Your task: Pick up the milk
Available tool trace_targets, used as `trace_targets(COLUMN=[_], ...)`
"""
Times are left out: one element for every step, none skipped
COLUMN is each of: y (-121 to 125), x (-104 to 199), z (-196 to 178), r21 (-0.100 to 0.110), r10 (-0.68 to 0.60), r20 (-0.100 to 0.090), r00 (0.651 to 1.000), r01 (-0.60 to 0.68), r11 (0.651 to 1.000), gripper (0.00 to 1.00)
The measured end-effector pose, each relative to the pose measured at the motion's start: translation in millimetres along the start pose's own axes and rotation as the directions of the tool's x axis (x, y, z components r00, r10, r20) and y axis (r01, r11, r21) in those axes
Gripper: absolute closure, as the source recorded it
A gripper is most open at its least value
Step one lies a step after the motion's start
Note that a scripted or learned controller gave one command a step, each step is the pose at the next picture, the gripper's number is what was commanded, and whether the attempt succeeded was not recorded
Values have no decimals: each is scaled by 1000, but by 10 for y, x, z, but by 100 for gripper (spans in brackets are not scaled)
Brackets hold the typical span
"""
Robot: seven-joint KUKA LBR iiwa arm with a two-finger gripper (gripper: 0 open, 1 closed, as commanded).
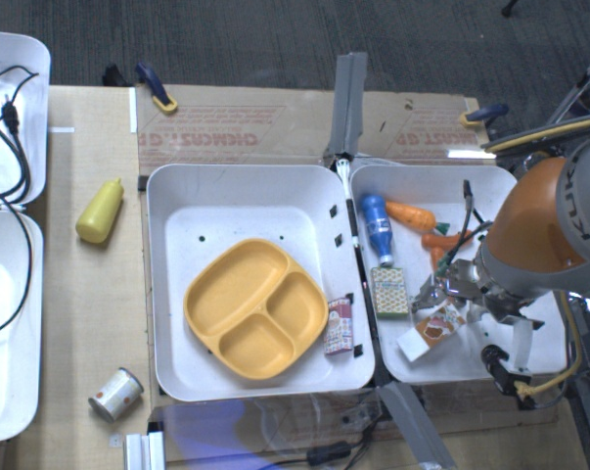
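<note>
The milk carton lies in the left bin just beside the yellow plate, not yet picked up, while the gripper is over the right bin (among other items), well apart from it.
</note>
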State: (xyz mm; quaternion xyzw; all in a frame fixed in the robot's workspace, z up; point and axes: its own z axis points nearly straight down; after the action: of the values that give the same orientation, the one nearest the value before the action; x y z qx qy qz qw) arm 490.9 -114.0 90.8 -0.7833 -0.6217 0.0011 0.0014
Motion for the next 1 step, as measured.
trace_targets(y=[-1], x=[-9], z=[-83], r21=[2], r10=[5], r20=[0], r00=[1000], r01=[-5], r11=[1000], gripper=[100])
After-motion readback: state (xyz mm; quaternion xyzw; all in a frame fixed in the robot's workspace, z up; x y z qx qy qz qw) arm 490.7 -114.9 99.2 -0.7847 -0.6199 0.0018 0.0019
